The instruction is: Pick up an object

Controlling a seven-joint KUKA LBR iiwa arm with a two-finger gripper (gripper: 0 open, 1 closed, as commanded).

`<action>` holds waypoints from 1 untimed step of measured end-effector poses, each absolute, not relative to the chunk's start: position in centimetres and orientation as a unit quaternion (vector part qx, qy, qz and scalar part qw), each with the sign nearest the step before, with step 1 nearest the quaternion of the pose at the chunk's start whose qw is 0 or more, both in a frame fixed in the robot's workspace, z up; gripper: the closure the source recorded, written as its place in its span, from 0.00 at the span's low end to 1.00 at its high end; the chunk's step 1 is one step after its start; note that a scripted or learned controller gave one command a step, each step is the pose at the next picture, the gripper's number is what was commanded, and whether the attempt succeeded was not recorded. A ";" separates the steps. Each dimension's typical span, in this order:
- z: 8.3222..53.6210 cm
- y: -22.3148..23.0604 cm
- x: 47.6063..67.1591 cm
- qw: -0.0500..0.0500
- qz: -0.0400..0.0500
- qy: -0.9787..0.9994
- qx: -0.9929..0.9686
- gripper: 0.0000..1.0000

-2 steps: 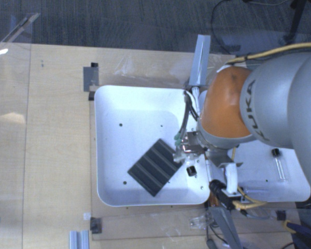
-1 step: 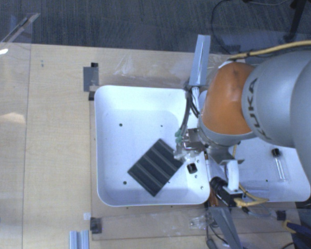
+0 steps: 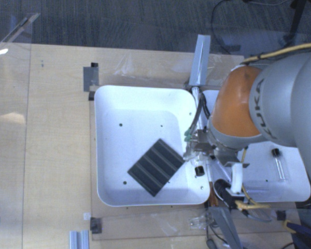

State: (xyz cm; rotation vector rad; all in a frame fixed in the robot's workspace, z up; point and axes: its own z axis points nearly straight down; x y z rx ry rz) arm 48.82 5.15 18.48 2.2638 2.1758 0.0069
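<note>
A black ribbed rectangular pad lies flat and turned at an angle in the lower middle of the left white bin. My gripper hangs under the grey and orange wrist, over the left bin's right wall, just beside the pad's right corner. I cannot make out whether it touches the pad. A small clear tube with a dark cap rests in the right bin, to the right of the arm.
The arm's bulk covers most of the right bin. A grey metal post stands behind the gap between the bins. Black brackets sit at the left bin's corners. Cables trail near the front edge.
</note>
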 end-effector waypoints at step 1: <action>19.6 5.2 49.0 0.002 0.005 0.694 0.720 1.00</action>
